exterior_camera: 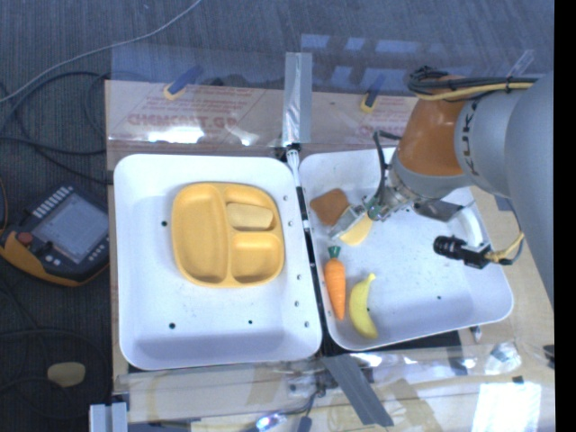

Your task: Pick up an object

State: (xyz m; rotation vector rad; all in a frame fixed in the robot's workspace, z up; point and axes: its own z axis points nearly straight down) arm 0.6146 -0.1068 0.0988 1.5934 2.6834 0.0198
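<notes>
In the right bin [477,309] lie a brown bread-like piece [329,206], a pale yellow wedge [356,232], an orange carrot [335,282] and a yellow banana [362,306]. My gripper [371,211] reaches down into the bin's upper left part, with its tip just right of the brown piece and right above the yellow wedge. The tip is small and partly hidden by the wrist, so contact with the wedge is unclear.
The left bin [153,322] holds a yellow divided plate [207,241] with a pale yellow block [249,215] in its upper right compartment. A black cable connector [459,248] hangs over the right bin's right side. A teach pendant [56,232] lies left of the bench.
</notes>
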